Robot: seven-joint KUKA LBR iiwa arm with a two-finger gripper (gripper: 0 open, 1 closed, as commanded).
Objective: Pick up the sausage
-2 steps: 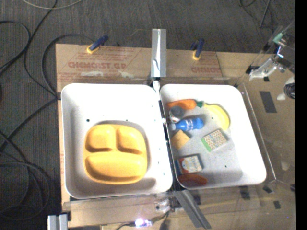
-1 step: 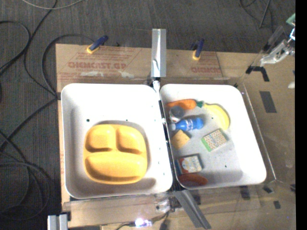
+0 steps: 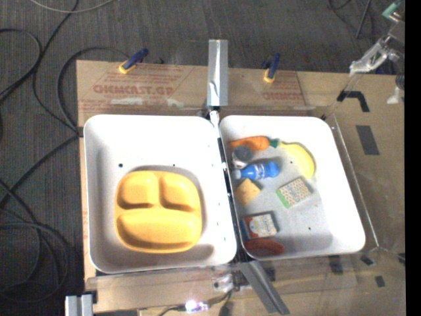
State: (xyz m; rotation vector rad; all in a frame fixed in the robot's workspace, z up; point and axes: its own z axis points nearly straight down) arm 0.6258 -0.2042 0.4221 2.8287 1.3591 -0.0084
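The sausage is a dark red, stubby piece lying against the front wall of the right bin, just below a small printed box. Nothing covers it. A pale grey part of my gripper shows at the top right, above the bench and well beyond the right bin's far corner. It is far from the sausage and touches nothing in the bin.
The right bin also holds an orange carrot, a blue bottle, a yellow round piece, a cheese wedge and a patterned card. A yellow divided tray sits in the left bin.
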